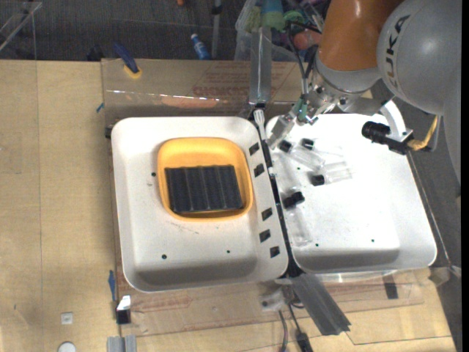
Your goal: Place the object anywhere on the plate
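the worktop (pixel 51 196) carries two white bins; the arm (pixel 410 35) hangs over the right bin (pixel 366 211), its jaws (pixel 302 112) low near that bin's far left corner. whether the jaws are wide or narrow i cannot tell. the yellow plate (pixel 201 149) with its dark ridged insert (pixel 204 188) sits in the left bin (pixel 146 255), left of the jaws. small clear-and-black pieces (pixel 322 171) lie just below the jaws; which is the object is unclear. best centre over one piece, descend squarely, then close.

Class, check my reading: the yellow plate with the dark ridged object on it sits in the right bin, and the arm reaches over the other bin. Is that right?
Not quite. The camera view shows the yellow plate, with the dark ridged object on it, in the left bin. The arm reaches over the other bin, the right one.
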